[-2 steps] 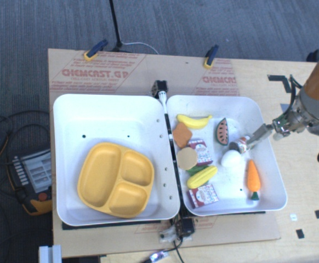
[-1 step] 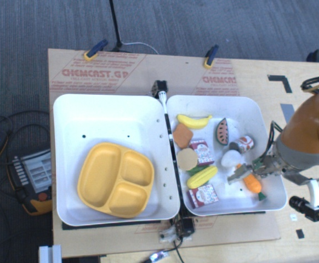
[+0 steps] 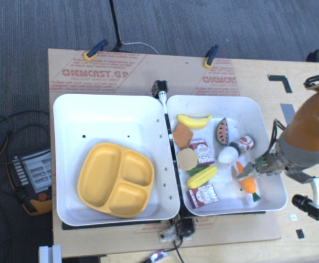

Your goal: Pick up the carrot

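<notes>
Carrot [image 3: 249, 186] lies in the right bin [image 3: 269, 126], near corner, just beside the claw [image 3: 251, 169], whose grip cannot be told and which holds nothing visible.

I see two white bins [image 3: 110, 106] on a tan tabletop [image 3: 247, 73] printed with red lettering. In the left bin sits a yellow divided plate [image 3: 115, 178]. In the right bin I make out a yellow banana [image 3: 193, 120], a watermelon slice [image 3: 221, 131] red with dark seeds and a green rind, a yellow corn cob [image 3: 201, 176] with green husk, two red-and-white cartons [image 3: 203, 195], a white egg [image 3: 228, 155], and the orange carrot [image 3: 249, 186] with a green tip. The arm [image 3: 307, 130] is orange over grey. Yellow-and-blue clamps [image 3: 95, 49] sit at the far edge.
</notes>
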Motion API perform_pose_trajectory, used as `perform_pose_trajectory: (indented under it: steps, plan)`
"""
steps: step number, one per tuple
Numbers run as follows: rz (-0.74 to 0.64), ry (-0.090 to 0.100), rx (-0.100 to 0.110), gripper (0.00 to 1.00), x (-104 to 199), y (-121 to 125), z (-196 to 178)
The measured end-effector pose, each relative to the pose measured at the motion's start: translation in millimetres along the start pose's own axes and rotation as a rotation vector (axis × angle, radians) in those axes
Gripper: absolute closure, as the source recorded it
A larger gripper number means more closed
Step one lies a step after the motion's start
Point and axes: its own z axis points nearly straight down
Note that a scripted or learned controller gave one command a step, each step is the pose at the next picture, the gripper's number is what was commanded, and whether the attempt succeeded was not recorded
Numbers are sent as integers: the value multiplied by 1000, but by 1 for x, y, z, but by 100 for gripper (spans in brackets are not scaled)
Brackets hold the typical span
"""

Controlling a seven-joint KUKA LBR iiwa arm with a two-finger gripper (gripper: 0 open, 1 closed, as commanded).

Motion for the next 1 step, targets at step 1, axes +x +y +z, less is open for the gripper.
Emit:
perform_pose_trajectory:
  steps: [1]
  plan:
    - [78, -10, -11, 100, 99, 12, -88]
